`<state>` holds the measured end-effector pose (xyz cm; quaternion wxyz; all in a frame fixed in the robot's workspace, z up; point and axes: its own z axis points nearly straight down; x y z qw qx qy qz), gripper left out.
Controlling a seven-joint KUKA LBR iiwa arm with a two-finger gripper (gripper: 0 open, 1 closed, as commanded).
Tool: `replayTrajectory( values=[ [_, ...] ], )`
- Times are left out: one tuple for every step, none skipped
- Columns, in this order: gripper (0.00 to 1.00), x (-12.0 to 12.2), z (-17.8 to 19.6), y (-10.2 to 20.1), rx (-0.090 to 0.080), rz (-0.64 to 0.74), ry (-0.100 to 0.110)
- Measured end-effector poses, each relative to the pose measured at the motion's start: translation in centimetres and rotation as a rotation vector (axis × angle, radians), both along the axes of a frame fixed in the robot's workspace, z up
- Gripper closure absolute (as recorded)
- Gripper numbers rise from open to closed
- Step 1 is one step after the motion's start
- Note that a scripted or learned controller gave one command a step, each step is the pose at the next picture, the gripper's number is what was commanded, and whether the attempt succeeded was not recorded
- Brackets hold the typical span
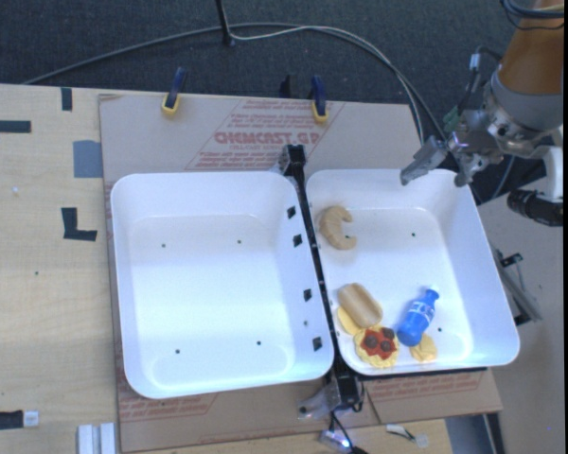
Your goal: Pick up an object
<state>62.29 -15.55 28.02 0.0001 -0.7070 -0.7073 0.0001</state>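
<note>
Arm enters from the right; gripper (439, 165) sits over the far right corner of the right bin (473, 244), above the rim, well apart from all objects. The two fingers stand spread with nothing between them, so the pincer is apart and empty. Candidate objects all lie in the right bin: a tan croissant (336, 227) alone near the divider in the upper half; a hot-dog bun (361, 303), a small pizza piece (378, 344) and a blue bottle (417, 317) clustered at the near end, with yellow pieces (423, 350) tucked beside them. Bottle leans across one yellow piece; bun and pizza are touching or nearly so. Left bin (208, 282) holds no objects that I can make out. Judgement: step in hand is the approach, before any descent; no grasp begun. The next move calls for choosing a target, travelling over it, aligning the spread fingers across its narrow width, then lowering. The croissant looks the easier choice, since it is isolated; the cluster risks a finger landing on a neighbour.
</note>
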Motion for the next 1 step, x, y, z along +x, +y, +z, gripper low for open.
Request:
replayTrajectory(
  values=[
    [0.00,0.66,-7.23,3.65,0.001,0.002,0.005]
  ],
)
